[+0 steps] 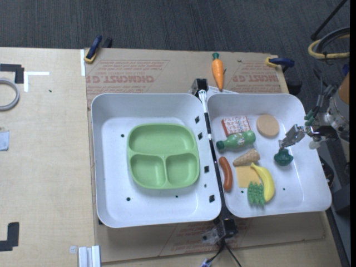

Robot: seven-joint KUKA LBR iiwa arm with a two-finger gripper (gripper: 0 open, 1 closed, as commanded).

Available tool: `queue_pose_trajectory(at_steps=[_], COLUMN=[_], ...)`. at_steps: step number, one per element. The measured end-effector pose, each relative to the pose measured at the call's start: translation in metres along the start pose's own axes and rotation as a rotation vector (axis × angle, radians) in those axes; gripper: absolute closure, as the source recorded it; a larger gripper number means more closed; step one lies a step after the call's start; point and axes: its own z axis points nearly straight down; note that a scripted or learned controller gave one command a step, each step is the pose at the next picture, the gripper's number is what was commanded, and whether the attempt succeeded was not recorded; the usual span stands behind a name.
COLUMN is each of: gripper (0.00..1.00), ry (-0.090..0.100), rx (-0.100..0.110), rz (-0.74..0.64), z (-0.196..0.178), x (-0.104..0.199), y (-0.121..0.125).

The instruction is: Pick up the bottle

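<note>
Two bins (105, 166), one tray (163, 156), one bottle (236, 141), one carrot (217, 70).

**Colours in the two bins**

The left shallow white plastic bin (105, 166) holds a light green divided plate (164, 156). In the right white bin (311, 193) lie a green plastic bottle (236, 141), a yellow toy banana (265, 181), a red sausage (225, 173) and a beige round cookie (268, 125). Beyond its far rim is an orange toy carrot (217, 71).

A robotics lab: clamped cardboard (167, 74) on a bench (44, 149), toy-food bins (311, 199).
</note>
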Motion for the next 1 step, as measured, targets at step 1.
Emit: queue_pose_trajectory(at_steps=[1], gripper=[1.0], ry=[-0.001], rx=[-0.001], rz=[0.0], z=[-0.0095], x=[-0.0003], y=[0.0005])
